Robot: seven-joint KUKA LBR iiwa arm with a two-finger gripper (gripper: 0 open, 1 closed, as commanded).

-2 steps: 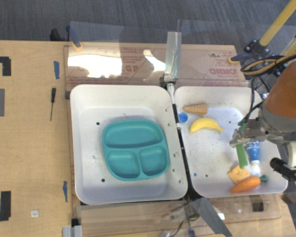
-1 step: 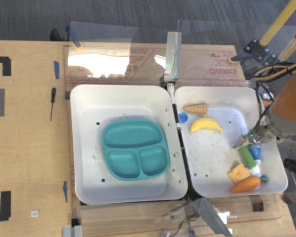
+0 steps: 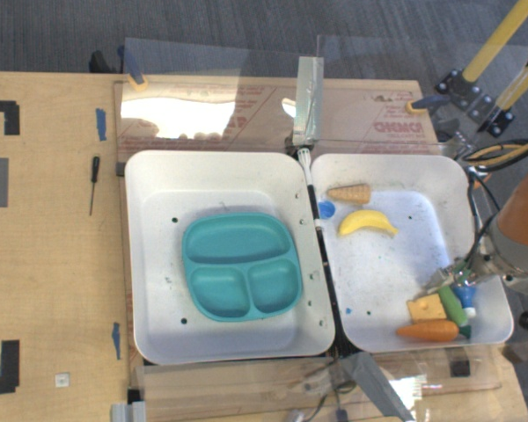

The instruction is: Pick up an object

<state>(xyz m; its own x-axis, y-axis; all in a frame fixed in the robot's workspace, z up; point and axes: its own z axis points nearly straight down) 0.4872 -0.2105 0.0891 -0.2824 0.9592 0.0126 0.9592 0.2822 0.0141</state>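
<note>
The right bin (image 3: 396, 341) holds several toy foods. A yellow banana (image 3: 367, 225) lies near its middle, with a tan cone (image 3: 348, 192) and a small blue piece (image 3: 326, 209) behind it. In the front right corner sit a yellow cheese wedge (image 3: 427, 309), an orange carrot (image 3: 428, 331), a green piece (image 3: 451, 305) and a blue-and-white piece (image 3: 467, 298). My gripper (image 3: 458, 279) reaches in from the right and hangs low over that corner cluster, just above the green piece. I see nothing held in it.
The left bin (image 3: 150, 236) holds a teal divided plate (image 3: 241, 265). A grey divider (image 3: 315, 236) separates the bins. Cables (image 3: 480, 218) run along the right bin's right wall. A yellow stand (image 3: 497, 38) is at the back right.
</note>
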